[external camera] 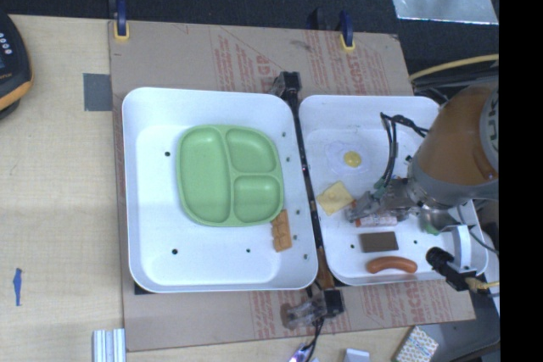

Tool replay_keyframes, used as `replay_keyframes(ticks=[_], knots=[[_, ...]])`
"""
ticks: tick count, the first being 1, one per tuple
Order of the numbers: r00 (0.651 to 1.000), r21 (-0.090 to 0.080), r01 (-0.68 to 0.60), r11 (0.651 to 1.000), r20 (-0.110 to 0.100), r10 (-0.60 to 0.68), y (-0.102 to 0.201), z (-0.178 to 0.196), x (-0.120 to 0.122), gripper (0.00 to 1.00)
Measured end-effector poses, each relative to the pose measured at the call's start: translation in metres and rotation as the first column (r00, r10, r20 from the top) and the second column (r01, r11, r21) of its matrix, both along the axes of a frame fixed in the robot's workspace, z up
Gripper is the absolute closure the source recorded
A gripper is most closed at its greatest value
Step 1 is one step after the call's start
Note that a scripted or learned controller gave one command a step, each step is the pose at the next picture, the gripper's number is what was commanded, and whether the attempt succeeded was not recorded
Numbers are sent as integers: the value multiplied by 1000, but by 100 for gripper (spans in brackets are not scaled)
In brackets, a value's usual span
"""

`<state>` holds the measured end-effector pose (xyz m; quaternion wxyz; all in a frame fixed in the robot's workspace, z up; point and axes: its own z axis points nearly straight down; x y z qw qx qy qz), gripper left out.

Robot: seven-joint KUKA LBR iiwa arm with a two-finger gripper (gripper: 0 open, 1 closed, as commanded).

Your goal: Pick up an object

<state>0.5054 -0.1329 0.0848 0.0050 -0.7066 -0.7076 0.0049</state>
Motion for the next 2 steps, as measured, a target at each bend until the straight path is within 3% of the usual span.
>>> replay_keyframes(ticks=[1,2], knots=[[1000,-1,-5,1000,8,5,1,17,3,100],[1000,1,-10,1000,19,10,75,112,26,100]])
